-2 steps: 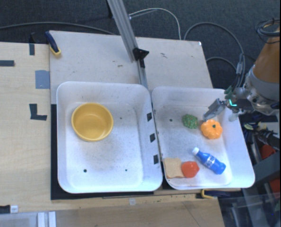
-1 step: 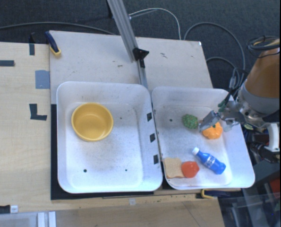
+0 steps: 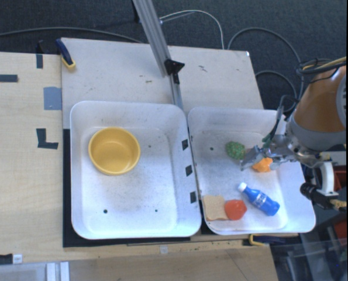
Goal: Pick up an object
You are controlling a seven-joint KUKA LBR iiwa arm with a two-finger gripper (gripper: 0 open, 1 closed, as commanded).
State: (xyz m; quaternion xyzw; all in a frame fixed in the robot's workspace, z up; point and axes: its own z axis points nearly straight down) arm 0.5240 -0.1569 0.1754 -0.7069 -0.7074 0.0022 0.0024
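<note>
Two white bins [image 3: 130, 113] sit together on the bench.
Gripper [image 3: 260, 158] is low in the right bin, its jaws closed around an orange object [image 3: 262, 165], near a green object [image 3: 235, 150].

Dark carpeted floor [image 3: 267, 10] lay beyond bench, crossed by thin pale cables [image 3: 209, 16] looping toward upper right. Pale grey board [image 3: 121, 69] sat under bins, scuffed in spots. Light wooden tabletop [image 3: 21, 157] extended left, marked with dark tape pieces [image 3: 44, 139] and grey patch [image 3: 52, 98]. Blue-and-yellow clamp [image 3: 65, 54] gripped board's upper-left corner. Slanted grey metal pole [image 3: 153, 28] rose from mount [image 3: 174, 68] near board's middle. Lit evenly, soft shadows only.
</note>
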